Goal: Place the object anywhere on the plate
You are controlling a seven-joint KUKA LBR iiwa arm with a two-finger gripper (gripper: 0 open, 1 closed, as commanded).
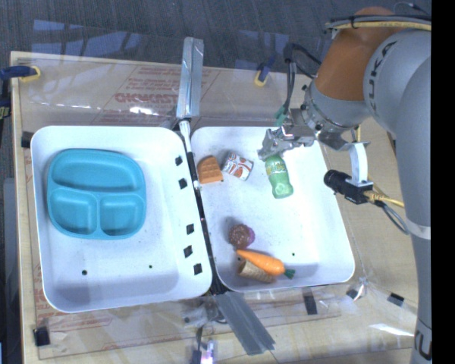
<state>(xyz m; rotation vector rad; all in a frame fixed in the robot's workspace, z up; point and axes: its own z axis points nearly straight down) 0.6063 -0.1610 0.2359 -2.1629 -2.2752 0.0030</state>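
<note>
A blue divided plate [95, 192] lies in the left bin [76, 287], toward its far left. In the right bin [326, 226], a green bottle [279, 179] sits just below my gripper [274, 149], its top end right at the gripper's tip. Whether the gripper touches or grips the bottle cannot be made out. The arm comes in from the upper right, well away from the plate.
The right bin also holds an orange-brown bread piece [209, 170], a small red-and-white carton [238, 166], a dark purple item [242, 236] and a carrot [263, 263] lying over a tan piece. A raised divider [193, 203] separates the bins. A black cable connector [347, 186] hangs beside the right rim.
</note>
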